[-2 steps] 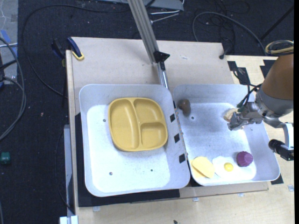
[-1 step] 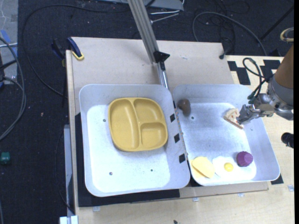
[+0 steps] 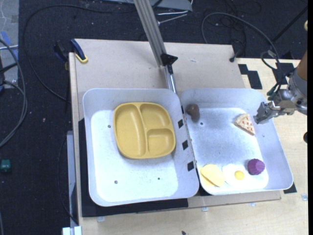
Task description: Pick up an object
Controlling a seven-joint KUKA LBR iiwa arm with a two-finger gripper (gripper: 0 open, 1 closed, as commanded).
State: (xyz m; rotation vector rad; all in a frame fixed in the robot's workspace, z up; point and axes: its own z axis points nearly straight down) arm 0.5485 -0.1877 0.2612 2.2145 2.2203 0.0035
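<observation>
1 egg (image 3: pixel 234 174), 1 pizza slice (image 3: pixel 245 124)

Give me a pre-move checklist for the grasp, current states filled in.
1. Gripper over the right bin: ok, at its right rim.
2. Nearest target, pizza slice, unobstructed: ok, lying just left of the gripper.
3. Anything already held: cannot tell.
4. Other right-bin items apart from the slice: ok; brown piece, purple piece, egg and yellow piece lie apart.
5. Yellow tray out of the path: ok, in the left bin.
</observation>
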